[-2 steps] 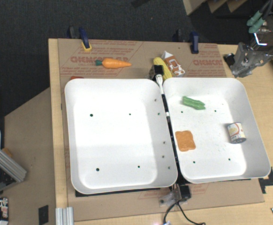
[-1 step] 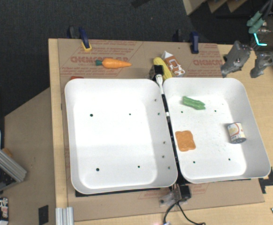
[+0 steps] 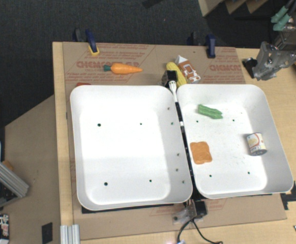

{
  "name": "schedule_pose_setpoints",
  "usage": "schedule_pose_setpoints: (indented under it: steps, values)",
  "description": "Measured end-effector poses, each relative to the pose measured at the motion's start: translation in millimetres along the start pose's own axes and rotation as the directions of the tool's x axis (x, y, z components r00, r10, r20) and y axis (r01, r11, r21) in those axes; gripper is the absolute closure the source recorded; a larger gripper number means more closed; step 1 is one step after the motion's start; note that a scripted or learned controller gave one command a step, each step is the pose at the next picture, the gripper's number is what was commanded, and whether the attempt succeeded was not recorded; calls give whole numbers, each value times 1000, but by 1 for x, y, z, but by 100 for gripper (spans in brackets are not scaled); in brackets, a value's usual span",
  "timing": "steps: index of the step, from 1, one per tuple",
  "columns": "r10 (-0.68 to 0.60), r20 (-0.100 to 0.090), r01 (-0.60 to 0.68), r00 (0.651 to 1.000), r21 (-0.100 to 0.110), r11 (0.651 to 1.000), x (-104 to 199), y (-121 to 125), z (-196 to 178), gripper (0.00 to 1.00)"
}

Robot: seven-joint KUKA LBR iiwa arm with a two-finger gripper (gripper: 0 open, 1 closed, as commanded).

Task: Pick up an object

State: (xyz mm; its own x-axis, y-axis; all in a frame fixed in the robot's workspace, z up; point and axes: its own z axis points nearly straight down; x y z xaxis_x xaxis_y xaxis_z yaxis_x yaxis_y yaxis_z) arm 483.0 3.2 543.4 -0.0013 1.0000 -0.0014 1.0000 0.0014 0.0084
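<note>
Camera view: gripper (image 3: 271,61) parked off the bench's far right corner, three objs in right bin (image 3: 229,98).
Detail: gripper is a grey metal block, well apart from all objs and carrying nothing; open/closed state can't be read at this angle. Right bin, smooth white plastic w/ rounded corners, contains a knobbly green piece (image 3: 209,111) near the far wall, a flat orange slab (image 3: 201,152) w/ rough surface near the inner edge, and a small cylindrical can (image 3: 256,144) lying on its side toward the right. Left bin (image 3: 122,156) is the same glossy shell, dark dots on floor. Behind bins, on brown cardboard (image 3: 66,65): tapered orange carrot (image 3: 122,68), yellow curved item (image 3: 174,71), printed packet (image 3: 188,71).
</note>
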Motion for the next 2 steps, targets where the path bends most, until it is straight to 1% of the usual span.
schedule_pose_setpoints:
  steps: [1,2]
  values:
    - [0,0,0,1000,1,1000,0,0,0,0]
    - [0,0,0,1000,-5,1000,0,1,-11,100]
